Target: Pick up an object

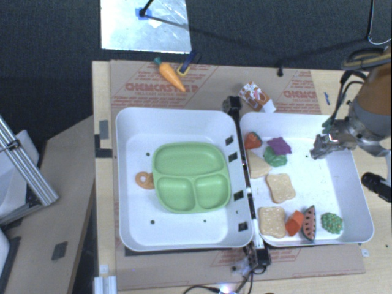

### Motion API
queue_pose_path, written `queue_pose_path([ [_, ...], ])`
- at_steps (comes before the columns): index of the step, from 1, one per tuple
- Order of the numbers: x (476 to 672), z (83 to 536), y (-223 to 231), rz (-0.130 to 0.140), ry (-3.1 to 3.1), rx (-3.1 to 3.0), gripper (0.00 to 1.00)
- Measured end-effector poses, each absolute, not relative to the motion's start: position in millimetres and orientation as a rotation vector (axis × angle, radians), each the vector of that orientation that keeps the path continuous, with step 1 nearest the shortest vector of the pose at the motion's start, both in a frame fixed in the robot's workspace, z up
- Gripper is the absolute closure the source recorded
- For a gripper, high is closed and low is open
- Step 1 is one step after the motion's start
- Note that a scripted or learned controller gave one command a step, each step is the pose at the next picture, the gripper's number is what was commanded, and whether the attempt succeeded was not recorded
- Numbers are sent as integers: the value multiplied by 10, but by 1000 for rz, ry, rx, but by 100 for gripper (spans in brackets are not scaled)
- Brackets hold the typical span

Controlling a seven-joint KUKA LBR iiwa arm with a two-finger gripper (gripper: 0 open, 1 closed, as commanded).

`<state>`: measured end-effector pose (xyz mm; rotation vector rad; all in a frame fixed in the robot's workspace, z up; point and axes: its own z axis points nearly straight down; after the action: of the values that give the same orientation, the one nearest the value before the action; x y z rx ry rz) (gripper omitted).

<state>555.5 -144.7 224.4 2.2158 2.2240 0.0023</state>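
You see the hand over the right shallow white bin, near its upper right; nothing sits between its fingers, though whether they are spread you cannot tell (view too small). Toy food lies in that bin's left half: a purple piece, a green piece, a tan toast slice. The left bin holds a green divided plastic tray.

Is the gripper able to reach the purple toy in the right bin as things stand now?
Probably yes. The gripper hangs over the right bin, and the purple toy lies uncovered to its left, with bare bin floor between them.
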Motion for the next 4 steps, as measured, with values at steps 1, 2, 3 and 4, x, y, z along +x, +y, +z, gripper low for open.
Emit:
queue_pose_path([
  [1,5783,2349,-991,6,2231,2210,100],
  [2,5997,2235,-455,5,2232,2209,100],
  [3,6279,2308,-55,7,2230,2210,100],
  [4,6517,2362,383,8,2231,2209,100],
])
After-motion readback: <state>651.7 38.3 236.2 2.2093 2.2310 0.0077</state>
